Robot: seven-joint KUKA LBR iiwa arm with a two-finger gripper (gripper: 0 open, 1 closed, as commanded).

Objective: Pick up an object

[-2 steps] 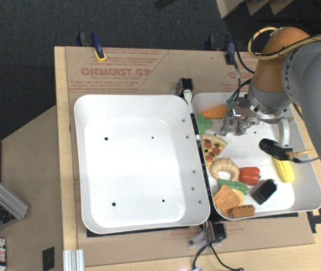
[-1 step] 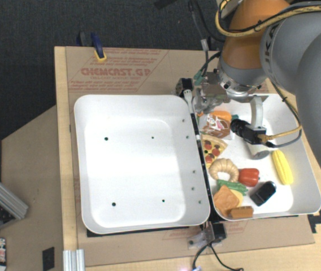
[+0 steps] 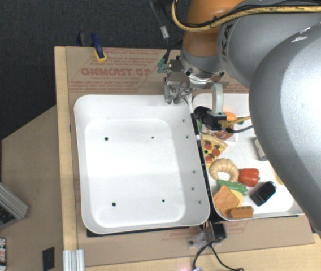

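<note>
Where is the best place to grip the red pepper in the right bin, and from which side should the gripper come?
Grip the red pepper across its rounded body, probably coming straight down from above. It lies on top of the pile, with the croissant close on its left and the black block just below, so a sideways approach looks crowded.

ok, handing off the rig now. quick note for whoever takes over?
End effector: over the top rim between the two bins, nothing visibly held; finger state unclear.
Objects all lie in the right bin: pizza slice, croissant, red pepper, black block, orange wedge.
Left bin holds no objects.
Done: no pick yet.
Left: descend on one object, grasp, lift.
</note>
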